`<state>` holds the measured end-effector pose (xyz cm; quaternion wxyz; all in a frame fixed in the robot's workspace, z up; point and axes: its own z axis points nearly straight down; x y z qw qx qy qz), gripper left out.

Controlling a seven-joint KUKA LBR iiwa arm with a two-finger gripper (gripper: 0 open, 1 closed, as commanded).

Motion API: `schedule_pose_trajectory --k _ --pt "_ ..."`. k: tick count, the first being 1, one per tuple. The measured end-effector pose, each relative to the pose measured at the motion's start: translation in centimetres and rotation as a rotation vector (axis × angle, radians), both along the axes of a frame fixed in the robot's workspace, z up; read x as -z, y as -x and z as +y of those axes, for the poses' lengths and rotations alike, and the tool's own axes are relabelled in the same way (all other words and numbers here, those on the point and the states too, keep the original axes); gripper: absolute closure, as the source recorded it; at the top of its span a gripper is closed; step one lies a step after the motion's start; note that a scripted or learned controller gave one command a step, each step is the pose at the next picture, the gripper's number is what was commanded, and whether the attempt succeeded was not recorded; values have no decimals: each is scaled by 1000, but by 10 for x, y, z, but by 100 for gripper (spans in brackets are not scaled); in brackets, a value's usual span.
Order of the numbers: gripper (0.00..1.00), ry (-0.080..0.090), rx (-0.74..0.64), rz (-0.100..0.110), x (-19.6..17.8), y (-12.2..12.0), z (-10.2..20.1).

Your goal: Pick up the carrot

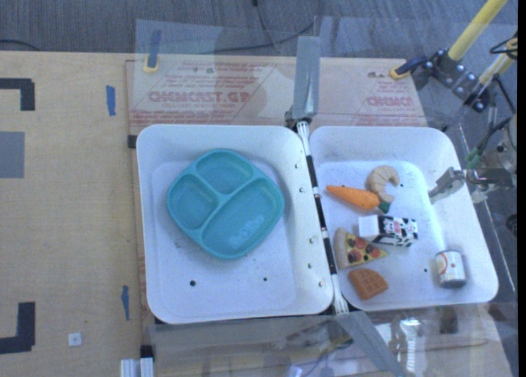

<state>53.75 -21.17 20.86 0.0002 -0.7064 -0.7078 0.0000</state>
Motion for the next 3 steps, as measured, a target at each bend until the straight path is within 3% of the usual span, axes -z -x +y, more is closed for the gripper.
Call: schedule_pose_trajectory --k 1,2,3 --pt "0 1 -91 -4 106 -13 63" --pt "0 2 35 -10 120 -59 118" --pt "100 3 34 -14 108 -60 118"
